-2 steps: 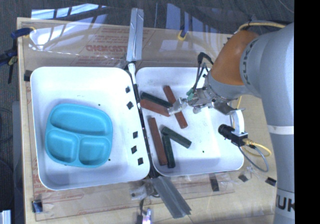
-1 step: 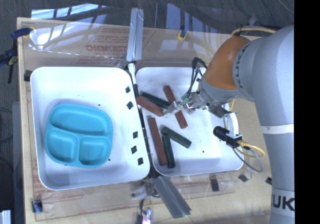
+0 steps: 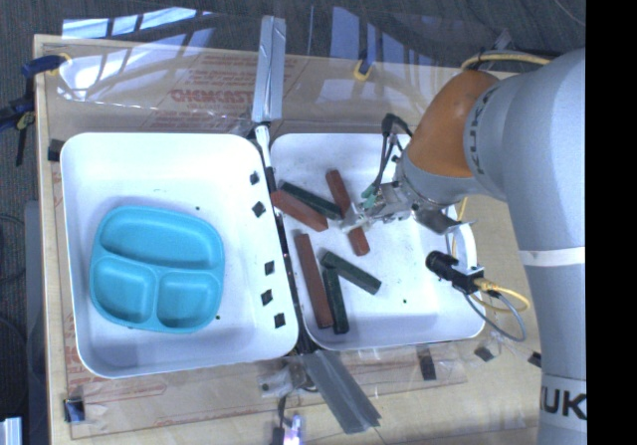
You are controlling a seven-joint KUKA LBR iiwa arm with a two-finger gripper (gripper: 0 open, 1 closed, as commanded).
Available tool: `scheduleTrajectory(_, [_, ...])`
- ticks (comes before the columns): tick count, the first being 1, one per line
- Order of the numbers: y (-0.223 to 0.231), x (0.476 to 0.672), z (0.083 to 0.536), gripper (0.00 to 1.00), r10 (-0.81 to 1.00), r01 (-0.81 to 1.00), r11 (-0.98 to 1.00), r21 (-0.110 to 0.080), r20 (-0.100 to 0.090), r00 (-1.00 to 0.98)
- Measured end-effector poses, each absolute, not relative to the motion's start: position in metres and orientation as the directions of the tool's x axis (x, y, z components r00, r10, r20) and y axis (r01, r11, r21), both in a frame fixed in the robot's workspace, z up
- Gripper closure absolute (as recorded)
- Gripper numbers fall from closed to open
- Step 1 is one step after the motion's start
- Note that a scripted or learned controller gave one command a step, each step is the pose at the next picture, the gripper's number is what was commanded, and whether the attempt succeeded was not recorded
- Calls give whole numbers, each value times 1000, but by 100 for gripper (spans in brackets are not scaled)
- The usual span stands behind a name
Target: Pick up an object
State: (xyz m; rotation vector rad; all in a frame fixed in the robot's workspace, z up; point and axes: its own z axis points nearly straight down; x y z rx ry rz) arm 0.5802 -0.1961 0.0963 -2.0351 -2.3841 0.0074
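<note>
The likely target is sitting in the right bin (image 3: 438,319): a reddish-brown block (image 3: 345,208) lying at a slant near the middle, one of several brown and dark green sticks scattered there. The gripper (image 3: 366,214) is hanging low right at that block, just about touching it by the look of things, but I honestly can't tell how its business end is set, because the wrist is blurring into the clutter.

Biggest risk, I'm guessing: the blocks are lying close together, with a dark green bar (image 3: 311,200) and another brown block (image 3: 299,209) just beside, so a grab could nudge a neighbor or pinch a corner and have it slip out.

A long brown stick (image 3: 312,278) and two dark green bars (image 3: 334,300) are lying nearer the front. The left bin (image 3: 75,164) is holding a blue divided tray (image 3: 156,269).

The arm (image 3: 518,144) is covering the right bin's far right corner, so whatever's under there is anyone's guess.
</note>
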Motion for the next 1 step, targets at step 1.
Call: scheduleTrajectory(1, [-168, 600, 243, 100, 986, 986, 165, -4, 0, -165])
